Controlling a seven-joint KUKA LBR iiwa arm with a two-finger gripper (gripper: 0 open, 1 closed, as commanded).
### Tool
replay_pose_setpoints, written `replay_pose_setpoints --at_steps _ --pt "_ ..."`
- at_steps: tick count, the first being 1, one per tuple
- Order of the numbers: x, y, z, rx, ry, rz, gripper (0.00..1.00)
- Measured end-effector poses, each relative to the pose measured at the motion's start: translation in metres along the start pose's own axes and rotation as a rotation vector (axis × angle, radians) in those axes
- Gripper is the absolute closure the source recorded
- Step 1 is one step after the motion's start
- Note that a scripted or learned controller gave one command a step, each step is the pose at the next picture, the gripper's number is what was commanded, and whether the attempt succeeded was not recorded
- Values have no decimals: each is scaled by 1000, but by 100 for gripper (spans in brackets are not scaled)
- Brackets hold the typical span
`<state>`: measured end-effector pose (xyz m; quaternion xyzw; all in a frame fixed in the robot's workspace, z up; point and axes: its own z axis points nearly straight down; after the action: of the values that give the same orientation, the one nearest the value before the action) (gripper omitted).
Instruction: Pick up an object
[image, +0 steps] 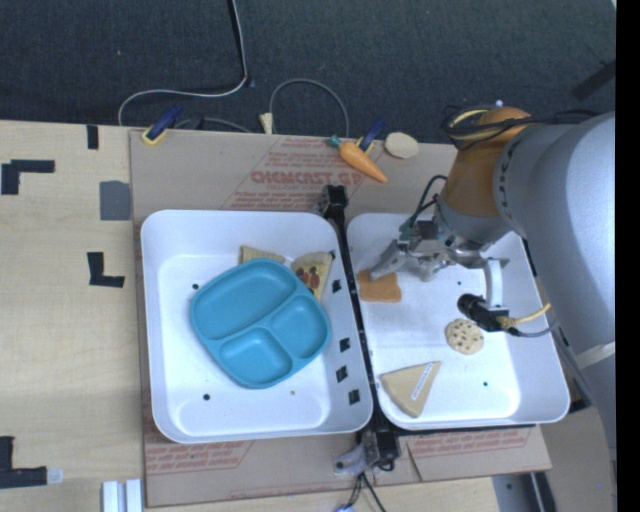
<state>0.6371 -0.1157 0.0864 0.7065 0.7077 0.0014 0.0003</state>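
You are looking at gripper (385, 266) reaching low in right bin (540, 400), fingertips sitting right at orange toast piece (380, 290). Fingers spreading a bit wide, gripping nothing. Toast lying flat on bin floor. Pick not done; closing and lifting remaining. Cookie (464, 336) waiting nearby.

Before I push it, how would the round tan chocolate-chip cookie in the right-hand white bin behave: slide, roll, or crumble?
The round tan chocolate-chip cookie lies flat on the right-hand white bin, so it would probably slide rather than roll. It looks thin and small, likely light. Its low profile may give the gripper little edge to pinch; it could skid away.
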Motion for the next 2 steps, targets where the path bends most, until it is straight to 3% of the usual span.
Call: replay_pose_setpoints --at_steps 1,2 --pt "22 29 -57 -3 -1 -2 0" --pt "20 -4 3 0 -4 1 0"
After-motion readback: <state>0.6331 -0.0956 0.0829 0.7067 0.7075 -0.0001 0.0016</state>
